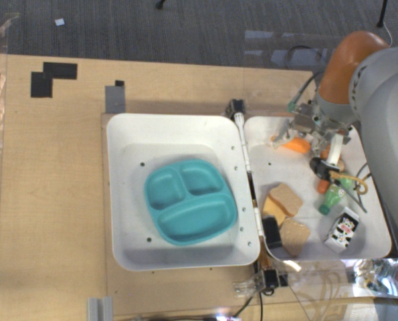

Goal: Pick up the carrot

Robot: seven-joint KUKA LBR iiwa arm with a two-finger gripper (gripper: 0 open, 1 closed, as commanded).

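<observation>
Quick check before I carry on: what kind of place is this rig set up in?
Most likely a robotics lab or test cell, not a kitchen. A plywood bench carries two white bins taped and clamped in place, cables run along its near edge, and toy food such as bread slices lies under the grey arm. Grey carpet lies beyond.
</observation>
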